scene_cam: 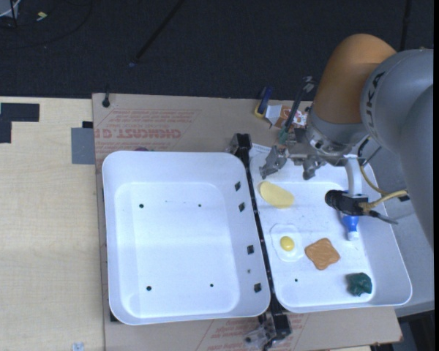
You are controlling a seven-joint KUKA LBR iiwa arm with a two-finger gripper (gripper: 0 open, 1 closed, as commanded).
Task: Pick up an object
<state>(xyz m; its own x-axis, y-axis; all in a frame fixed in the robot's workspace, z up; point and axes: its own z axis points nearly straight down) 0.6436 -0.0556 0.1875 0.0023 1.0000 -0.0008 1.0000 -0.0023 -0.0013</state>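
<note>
Camera view: the gripper (291,164) hangs open and empty over the far end of the right bin (395,269). Just below and slightly left of it lies the yellow lemon-shaped piece (276,194), long axis running left-to-right, tipped a little. Fried egg (287,243), toast (322,254) and green lump (359,284) lie nearer the front

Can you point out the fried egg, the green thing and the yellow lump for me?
Fried egg (287,244): camera view, on its yolk.
Green thing (359,284): camera view, on its middle.
Yellow lump (276,194): camera view, on its middle.
</note>
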